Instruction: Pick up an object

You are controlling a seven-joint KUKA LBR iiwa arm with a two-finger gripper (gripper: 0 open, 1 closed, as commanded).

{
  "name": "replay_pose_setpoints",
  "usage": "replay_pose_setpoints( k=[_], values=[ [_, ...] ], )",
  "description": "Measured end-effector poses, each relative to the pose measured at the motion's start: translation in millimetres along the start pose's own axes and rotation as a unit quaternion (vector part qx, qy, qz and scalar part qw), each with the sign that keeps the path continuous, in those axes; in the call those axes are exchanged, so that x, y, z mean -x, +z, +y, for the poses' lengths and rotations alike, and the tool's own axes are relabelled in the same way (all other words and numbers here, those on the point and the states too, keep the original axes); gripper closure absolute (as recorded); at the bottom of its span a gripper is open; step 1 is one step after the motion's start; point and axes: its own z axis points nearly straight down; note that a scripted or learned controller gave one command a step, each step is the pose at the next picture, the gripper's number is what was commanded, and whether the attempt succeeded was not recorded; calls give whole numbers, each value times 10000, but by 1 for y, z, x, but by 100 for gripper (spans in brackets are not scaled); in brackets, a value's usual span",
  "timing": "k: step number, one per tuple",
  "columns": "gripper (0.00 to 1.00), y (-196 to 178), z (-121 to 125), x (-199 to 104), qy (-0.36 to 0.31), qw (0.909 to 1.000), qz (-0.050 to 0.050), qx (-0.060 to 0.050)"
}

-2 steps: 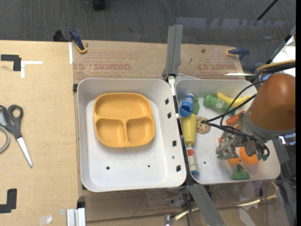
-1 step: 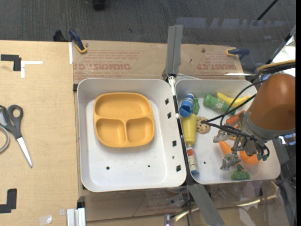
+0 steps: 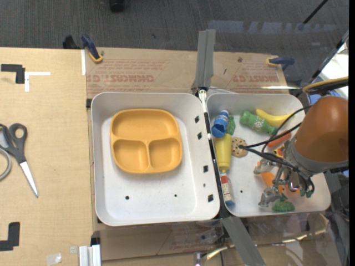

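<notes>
Camera view: we see the toys all heaped in the right bin [image 3: 244,212], so the arm reaches down there, while the left bin [image 3: 100,165] has the yellow divided plate [image 3: 147,140] lying flat.

The gripper [image 3: 275,190] hangs low near the front-right corner (open or shut, we cannot tell). The green toy [image 3: 283,206] lies just beside it, w/ an orange piece [image 3: 268,178] near, nothing clearly held.

Scissors [image 3: 16,154] flat on cardboard bench top [image 3: 44,204], far left. Blue-and-orange clamps [image 3: 91,47] at bench's back edge. Dark carpet [image 3: 166,10] beyond.
</notes>
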Motion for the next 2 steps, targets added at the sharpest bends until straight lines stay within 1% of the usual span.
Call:
replay_pose_setpoints(
  k=[1,2],
  values=[
    [100,-10,0,2,-13,10000,-20,-3],
    [0,-10,1,2,-13,10000,-19,-3]
  ],
)
